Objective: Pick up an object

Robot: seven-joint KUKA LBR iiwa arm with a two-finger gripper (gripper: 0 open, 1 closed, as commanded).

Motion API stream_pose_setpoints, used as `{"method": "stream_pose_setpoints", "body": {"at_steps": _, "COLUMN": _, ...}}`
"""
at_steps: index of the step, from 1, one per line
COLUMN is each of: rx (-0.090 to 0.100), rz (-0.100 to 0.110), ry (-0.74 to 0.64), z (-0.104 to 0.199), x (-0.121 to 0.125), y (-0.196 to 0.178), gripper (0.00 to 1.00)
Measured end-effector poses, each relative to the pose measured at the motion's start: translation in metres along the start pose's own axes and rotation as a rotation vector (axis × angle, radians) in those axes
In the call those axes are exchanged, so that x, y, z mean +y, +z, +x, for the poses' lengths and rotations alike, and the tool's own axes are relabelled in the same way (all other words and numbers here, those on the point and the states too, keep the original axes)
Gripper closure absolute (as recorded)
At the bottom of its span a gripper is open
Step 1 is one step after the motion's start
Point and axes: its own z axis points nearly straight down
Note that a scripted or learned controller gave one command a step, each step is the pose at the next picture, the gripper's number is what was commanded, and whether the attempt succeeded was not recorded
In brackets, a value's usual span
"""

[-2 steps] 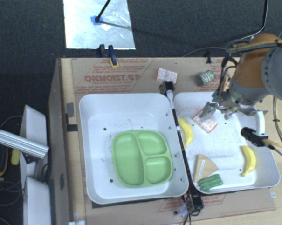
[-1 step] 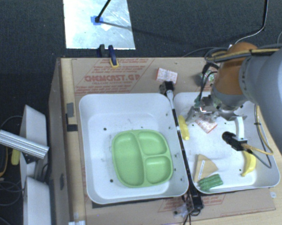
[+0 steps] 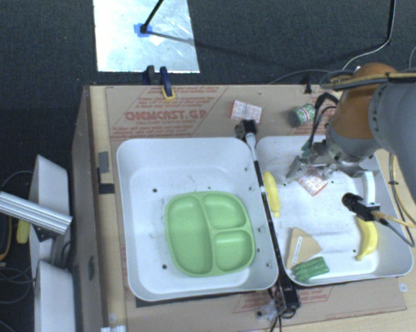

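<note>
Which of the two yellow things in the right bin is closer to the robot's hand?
The yellow piece against the bin's left wall, beside the divider, is closer to the hand. The banana lies farther off, near the bin's front right corner.

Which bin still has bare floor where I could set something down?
The left bin has bare floor along its far side and left wall, beyond the green divided plate. The right bin is crowded: bananas and, tan wedge, green piece, with the gripper over its far end. Its centre has a small open patch.
</note>
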Motion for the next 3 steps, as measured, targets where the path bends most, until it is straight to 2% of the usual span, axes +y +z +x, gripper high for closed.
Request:
{"method": "stream_pose_setpoints", "body": {"at_steps": 1, "rx": 0.000, "rz": 0.005, "ry": 0.002, "z": -0.027, "x": 0.021, "y": -0.058, "gripper": 0.00}}
{"method": "stream_pose_setpoints", "body": {"at_steps": 2, "rx": 0.002, "rz": 0.011, "ry": 0.000, "z": -0.012, "x": 0.028, "y": -0.014, "gripper": 0.00}}
{"method": "stream_pose_setpoints", "body": {"at_steps": 3, "rx": 0.001, "rz": 0.010, "ry": 0.001, "z": -0.012, "x": -0.011, "y": -0.031, "gripper": 0.00}}
